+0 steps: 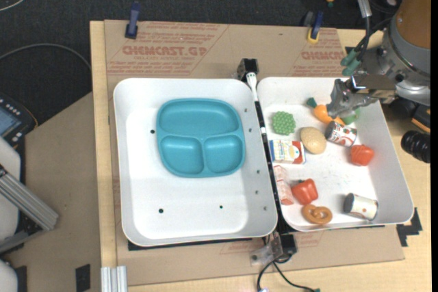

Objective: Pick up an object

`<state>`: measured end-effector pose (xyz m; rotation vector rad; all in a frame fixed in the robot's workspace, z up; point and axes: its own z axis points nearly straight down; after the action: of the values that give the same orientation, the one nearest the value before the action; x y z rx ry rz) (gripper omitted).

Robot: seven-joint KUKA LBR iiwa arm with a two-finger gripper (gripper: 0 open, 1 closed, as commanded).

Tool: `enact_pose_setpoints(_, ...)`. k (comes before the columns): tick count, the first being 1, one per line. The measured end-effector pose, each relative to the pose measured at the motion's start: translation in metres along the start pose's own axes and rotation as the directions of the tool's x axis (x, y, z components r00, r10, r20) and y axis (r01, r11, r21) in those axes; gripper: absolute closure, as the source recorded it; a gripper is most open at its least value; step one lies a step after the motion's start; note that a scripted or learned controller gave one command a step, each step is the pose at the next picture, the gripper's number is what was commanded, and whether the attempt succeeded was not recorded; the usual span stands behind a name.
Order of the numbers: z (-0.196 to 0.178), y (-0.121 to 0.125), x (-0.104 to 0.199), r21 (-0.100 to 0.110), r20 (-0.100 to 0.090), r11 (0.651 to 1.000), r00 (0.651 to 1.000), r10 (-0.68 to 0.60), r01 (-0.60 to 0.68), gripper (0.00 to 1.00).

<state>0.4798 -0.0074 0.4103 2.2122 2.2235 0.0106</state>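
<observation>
The right bin [391, 167] holds several small items. An orange carrot piece [317, 109] lies at the back. A red-and-white can [341, 135] lies on its side beside a red tomato [361, 155]. Toward the left are a green round piece [283, 122], a beige potato [313, 140] and a small carton [286, 151]. A red pepper [305, 190], a pretzel [317, 214] and a dark-ended can [361, 206] lie at the front. My gripper [340, 108] hangs low over the back of this bin, just right of the carrot and above the red-and-white can, partly hiding both.
The left bin [137, 181] holds a teal divided plate [200, 136]. A pink packet [281, 182] lies against the right bin's left wall. Black clips [248, 69] sit between the bins. The arm's body [410, 31] fills the upper right.
</observation>
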Motion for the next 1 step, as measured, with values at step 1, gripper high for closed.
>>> enact_pose_setpoints(1,-0.0723,0.0009,0.0398,-0.001,0.000,1.000,1.000,0.001,-0.001,1.00)
